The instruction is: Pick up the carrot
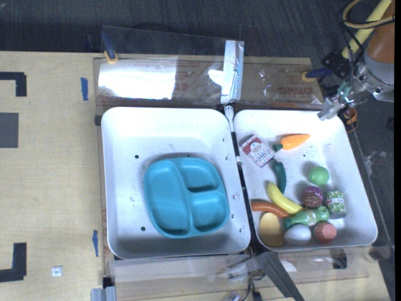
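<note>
The carrot (294,141), orange with a small green top at its left end, lies near the back of the right bin (357,168). It rests flat, just right of a red and white carton (254,150). My gripper (330,110) hangs over the bin's back right corner, up and to the right of the carrot and well apart from it. Nothing is visibly held in it. The arm, with its orange band (383,39), comes in from the upper right.
The front of the right bin holds a crowd of toy food: a green chili (279,175), a banana (282,199), a lime (318,174), a white egg (298,232) and several others. A blue divided tray (186,195) sits in the left bin (119,168).
</note>
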Robot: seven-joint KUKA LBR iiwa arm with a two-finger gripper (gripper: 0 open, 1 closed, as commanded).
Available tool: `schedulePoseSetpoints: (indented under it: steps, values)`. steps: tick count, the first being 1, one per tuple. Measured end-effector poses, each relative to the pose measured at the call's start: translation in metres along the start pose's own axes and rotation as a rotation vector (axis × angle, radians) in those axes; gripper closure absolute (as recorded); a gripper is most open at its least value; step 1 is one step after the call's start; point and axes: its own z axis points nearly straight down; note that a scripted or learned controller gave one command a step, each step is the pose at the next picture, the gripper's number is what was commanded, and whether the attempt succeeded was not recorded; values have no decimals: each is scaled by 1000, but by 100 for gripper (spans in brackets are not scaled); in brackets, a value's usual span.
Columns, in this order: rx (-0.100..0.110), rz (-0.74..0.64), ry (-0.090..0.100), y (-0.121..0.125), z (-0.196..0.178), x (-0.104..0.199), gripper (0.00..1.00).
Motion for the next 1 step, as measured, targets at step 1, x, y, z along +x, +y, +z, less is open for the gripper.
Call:
schedulePoseSetpoints:
  steps: [1]
  values:
    - [3,0,2,0,2,1,0]
